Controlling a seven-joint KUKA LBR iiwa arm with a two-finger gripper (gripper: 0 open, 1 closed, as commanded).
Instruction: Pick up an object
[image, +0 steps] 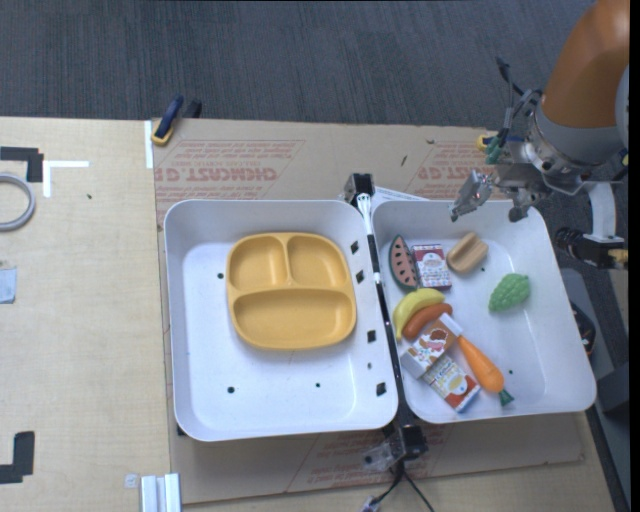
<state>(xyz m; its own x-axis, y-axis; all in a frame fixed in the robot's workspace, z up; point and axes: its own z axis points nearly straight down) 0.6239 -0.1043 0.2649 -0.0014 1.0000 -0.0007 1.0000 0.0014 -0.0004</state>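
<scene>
My gripper (492, 200) hangs over the far edge of the right bin (560, 340), its two fingers spread apart and nothing between them. Just below it in the bin lies a tan bread roll (466, 253). Beside that are a small red-and-white carton (430, 266) and a watermelon slice (401, 262). A green bumpy fruit (509, 292) rests to the right. Lower down lie a banana (416, 305), a sausage (428, 319), a carrot (480, 367) and two snack boxes (440, 365).
The left bin (200, 380) holds a yellow divided plate (291, 290). Black clips (358, 186) join the bins at the middle wall. A blue-and-yellow tool (167, 119) lies on the cardboard at the far left. The arm's orange band (592, 60) is at the top right.
</scene>
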